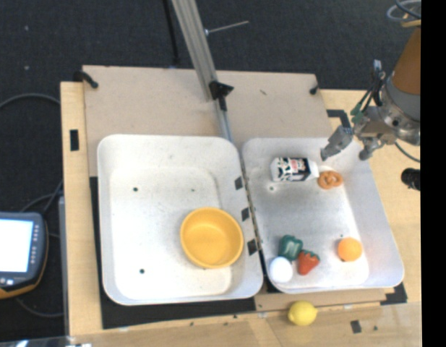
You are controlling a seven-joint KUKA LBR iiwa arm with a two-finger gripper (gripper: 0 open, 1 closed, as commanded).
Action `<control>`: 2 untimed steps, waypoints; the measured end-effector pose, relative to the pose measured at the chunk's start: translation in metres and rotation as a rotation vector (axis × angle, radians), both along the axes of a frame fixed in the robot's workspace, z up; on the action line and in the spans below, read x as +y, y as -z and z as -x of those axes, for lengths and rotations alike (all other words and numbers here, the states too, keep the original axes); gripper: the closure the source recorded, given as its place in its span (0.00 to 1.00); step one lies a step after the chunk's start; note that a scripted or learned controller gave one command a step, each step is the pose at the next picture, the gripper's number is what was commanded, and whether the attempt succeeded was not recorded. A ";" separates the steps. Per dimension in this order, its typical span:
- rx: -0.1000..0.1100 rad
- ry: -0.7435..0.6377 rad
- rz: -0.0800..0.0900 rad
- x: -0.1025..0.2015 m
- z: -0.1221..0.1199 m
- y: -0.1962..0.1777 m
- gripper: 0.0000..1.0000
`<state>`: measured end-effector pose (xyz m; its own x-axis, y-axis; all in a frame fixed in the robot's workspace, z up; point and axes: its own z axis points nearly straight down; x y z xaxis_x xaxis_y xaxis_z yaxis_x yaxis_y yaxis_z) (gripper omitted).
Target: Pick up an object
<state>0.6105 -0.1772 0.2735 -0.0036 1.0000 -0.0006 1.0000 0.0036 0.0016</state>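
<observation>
My gripper (350, 147) hangs over the back right corner of the right bin (371, 215), fingers spread open with nothing between them. Just below and left of it lie a small orange pretzel-shaped toy (329, 180) and a white can with dark print (291, 168) on its side. Toward the bin's front sit an orange ball (349, 249), a red strawberry-like toy (307, 262), a green piece (289, 247) and a white ball (280, 270).
The left bin (136, 194) holds a yellow bowl (211, 237). A yellow lemon (302, 313) lies on the bench in front of the right bin. A metal post (201, 49) rises behind the bins. A screen device (13, 251) sits at far left.
</observation>
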 end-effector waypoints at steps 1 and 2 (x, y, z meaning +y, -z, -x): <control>0.000 0.000 0.000 0.000 0.000 0.000 0.00; 0.005 -0.001 0.002 0.002 -0.007 0.047 0.00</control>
